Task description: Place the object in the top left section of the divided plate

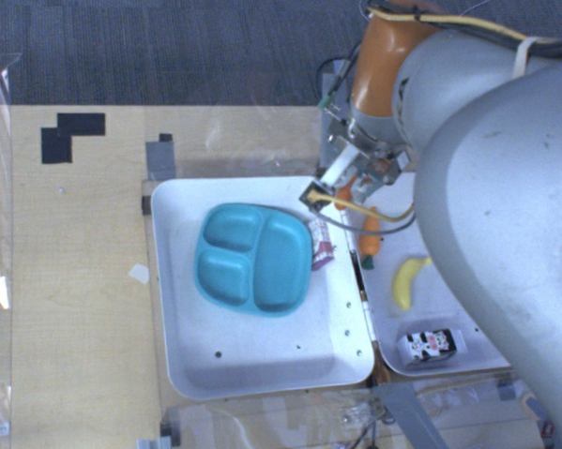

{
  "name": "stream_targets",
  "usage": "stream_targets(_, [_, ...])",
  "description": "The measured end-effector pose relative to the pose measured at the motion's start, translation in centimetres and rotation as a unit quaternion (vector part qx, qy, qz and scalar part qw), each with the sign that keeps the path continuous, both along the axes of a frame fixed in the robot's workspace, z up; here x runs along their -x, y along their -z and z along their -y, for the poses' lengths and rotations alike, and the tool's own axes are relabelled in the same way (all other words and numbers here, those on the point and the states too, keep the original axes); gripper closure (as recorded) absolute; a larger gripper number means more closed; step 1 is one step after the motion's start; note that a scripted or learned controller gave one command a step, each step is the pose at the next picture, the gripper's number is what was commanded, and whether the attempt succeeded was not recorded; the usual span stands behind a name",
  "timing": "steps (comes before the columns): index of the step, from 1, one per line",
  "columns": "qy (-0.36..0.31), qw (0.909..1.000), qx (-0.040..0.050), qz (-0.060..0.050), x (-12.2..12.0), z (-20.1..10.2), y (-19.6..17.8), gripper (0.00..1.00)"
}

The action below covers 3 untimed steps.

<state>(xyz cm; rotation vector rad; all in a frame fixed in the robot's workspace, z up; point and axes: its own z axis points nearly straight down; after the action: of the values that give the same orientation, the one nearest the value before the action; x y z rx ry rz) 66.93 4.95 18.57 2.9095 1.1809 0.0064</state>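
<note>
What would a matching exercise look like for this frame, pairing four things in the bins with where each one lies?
Things
1. teal divided plastic plate
2. yellow banana-shaped toy
3. small black-and-white box
4. purple-and-white packet

Places
A. right bin, near its front wall
B. left bin, beside the plate's right rim
C. left bin, middle
D. right bin, above the box in the picture

Pairs: 1-C, 2-D, 3-A, 4-B
</note>
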Motion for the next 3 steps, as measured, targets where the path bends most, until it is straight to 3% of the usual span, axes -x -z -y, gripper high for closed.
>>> stream_targets(1, [0.008, 1.0, -0.0006, -0.001, 11.2, -2.6, 0.1, 1.0])
stream_targets(2, [0.025, 0.9997, -0.0003, -0.001, 1.8, -5.8, -0.7, 1.0])
stream_targets(3, [0.043, 0.9991, -0.0006, 0.0, 7.1, -5.7, -11.0, 1.0])
